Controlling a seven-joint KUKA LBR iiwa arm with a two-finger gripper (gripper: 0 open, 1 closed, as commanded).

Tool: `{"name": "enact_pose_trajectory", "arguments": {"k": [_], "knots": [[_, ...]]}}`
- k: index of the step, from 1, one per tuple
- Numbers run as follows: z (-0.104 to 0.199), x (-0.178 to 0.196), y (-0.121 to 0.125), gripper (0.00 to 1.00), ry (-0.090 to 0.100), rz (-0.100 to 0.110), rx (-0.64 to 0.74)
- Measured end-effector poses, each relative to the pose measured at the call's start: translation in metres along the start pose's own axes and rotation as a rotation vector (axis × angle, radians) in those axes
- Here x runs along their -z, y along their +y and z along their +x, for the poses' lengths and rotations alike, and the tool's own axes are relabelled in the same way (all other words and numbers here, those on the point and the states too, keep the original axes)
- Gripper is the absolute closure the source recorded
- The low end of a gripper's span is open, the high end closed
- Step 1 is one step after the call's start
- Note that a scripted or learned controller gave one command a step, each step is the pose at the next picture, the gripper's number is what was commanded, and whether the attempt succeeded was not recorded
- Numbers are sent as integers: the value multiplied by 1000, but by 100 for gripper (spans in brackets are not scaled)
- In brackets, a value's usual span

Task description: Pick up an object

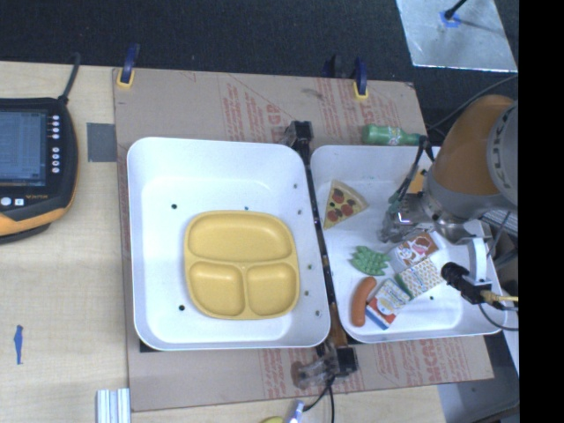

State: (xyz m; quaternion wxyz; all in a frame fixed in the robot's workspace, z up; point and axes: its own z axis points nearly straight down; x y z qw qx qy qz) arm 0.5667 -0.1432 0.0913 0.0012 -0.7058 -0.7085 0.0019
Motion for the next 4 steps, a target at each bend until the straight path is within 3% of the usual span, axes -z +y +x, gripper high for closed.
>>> {"name": "enact_pose_trajectory", "arguments": {"k": [1,2,3,4], "knots": [[0,0,0,0,0,-1,0],[50,0,-43,0,1,0,2],[47,0,-82,0,1,-1,2],[46,10,-82,100,1,0,5]]}}
